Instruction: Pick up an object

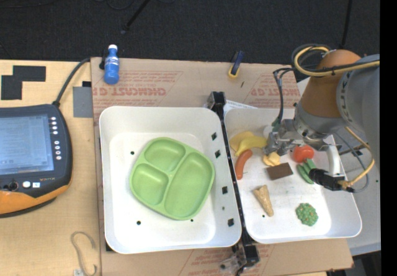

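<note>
Taking the right bin [347,222] as the landmark: nearest the camera, toward its front edge, lies a green broccoli-like piece [306,213], and to its left a tan cone [263,199] pointing its narrow end toward the front. Further in, at the bin's middle, sits a flat brown block [280,171], and left of it an orange-red sausage-shaped piece [242,162] lying at a slant beside the divider. Behind these, a yellow banana [247,141] curves along the bin's back left.

The end effector [279,146] hangs over the bin's back centre, just above a small yellow lump [271,159], which is likely the thing to be picked. That lump lies directly below and slightly forward of the end effector, touching or nearly touching the brown block's corner. It looks small, rounded and pale yellow, with no clear long axis. How wide the end effector stands I cannot tell; nothing is visibly held.

A red and green piece [303,157] lies right of it.
</note>
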Controlling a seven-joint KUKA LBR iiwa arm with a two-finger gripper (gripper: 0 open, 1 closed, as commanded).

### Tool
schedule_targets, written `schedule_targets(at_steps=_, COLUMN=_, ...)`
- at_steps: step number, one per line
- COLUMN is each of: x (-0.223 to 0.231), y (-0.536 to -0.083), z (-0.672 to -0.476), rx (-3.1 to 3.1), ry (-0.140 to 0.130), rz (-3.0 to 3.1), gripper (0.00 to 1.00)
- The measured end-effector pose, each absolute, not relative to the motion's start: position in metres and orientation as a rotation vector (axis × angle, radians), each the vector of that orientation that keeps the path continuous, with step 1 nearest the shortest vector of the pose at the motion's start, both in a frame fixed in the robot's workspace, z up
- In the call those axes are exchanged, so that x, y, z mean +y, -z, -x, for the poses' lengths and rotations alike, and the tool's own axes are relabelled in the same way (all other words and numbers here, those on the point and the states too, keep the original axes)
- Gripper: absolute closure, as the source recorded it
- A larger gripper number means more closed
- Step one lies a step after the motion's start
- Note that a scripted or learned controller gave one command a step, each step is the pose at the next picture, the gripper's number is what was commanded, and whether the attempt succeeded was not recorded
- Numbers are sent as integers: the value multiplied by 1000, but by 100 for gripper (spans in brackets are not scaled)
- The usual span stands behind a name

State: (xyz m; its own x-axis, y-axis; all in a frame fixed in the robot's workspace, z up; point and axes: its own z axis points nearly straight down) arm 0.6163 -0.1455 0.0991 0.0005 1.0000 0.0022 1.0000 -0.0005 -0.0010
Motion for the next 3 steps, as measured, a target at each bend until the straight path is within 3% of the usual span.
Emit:
schedule_targets(at_steps=2, x=-148, y=-214, z=-617, rx=-2223, ry=2, rz=2224, gripper=100)
schedule_targets(at_steps=3, x=-149, y=-228, z=-617, rx=-2221, ry=0, rz=2222, gripper=100)
